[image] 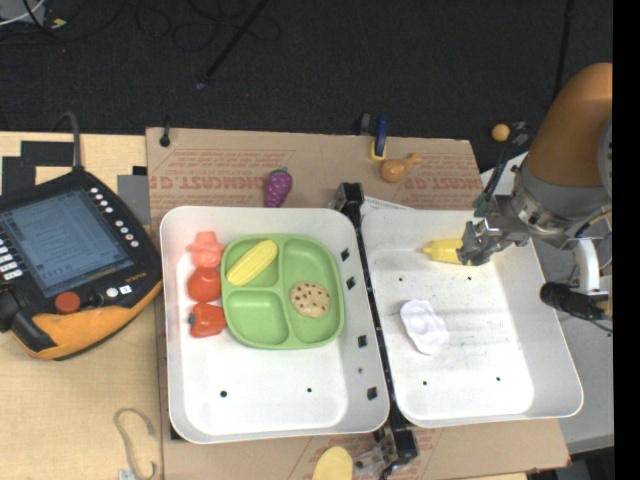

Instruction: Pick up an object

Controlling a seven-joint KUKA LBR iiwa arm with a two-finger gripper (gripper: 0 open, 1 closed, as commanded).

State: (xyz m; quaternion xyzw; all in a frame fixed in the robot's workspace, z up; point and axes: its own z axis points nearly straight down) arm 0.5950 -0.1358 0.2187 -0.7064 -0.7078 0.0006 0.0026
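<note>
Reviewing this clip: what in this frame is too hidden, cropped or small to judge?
- End effector: its tips sit against the yellow object in the right bin; contact or grasp is too small and dark to tell.
- Yellow object: its right end is covered by the end effector, so its full shape is unclear.
- Arm: cut off by the right edge.
- Yellow item below the bins: cropped by the bottom edge.

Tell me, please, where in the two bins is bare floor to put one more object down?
Right bin: bare floor in front of the white crumpled object, towards the near rim. Left bin: a bare strip between the green tray and the near rim. Crowded: the red toys beside the tray, and around the gripper by the yellow object.
</note>
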